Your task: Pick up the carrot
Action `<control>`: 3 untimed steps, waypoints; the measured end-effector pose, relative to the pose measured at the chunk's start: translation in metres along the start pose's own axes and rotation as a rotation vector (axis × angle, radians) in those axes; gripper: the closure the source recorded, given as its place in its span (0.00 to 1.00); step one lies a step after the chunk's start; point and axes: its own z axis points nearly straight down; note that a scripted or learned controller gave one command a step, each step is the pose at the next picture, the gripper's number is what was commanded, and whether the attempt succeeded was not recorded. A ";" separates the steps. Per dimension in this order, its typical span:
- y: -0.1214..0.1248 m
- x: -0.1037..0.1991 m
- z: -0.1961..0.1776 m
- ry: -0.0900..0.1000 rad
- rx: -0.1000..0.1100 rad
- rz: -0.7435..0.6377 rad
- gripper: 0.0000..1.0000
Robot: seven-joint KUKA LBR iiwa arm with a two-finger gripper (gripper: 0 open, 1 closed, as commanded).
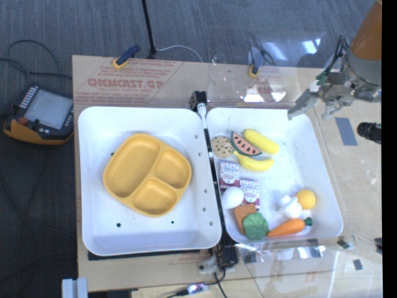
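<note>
We see the claw [308,103] at upper right of the frame, fingers spread, holding nothing, orange carrot [286,228] lying in the right bin [322,160], lower right corner.

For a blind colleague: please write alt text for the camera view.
A toy carrot lies at the near edge of the right bin among other toy food, while the gripper hovers over the bin's far right corner. The left bin holds a yellow divided plate.

Arm [370,23] cut off at right edge; labels on 2 small cartons [239,182] unreadable.
</note>
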 end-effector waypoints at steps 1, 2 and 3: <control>-0.076 -0.016 0.134 0.013 0.015 0.114 0.00; -0.118 -0.006 0.167 0.005 -0.004 -0.114 0.00; -0.135 -0.011 0.169 0.001 -0.038 -0.251 0.00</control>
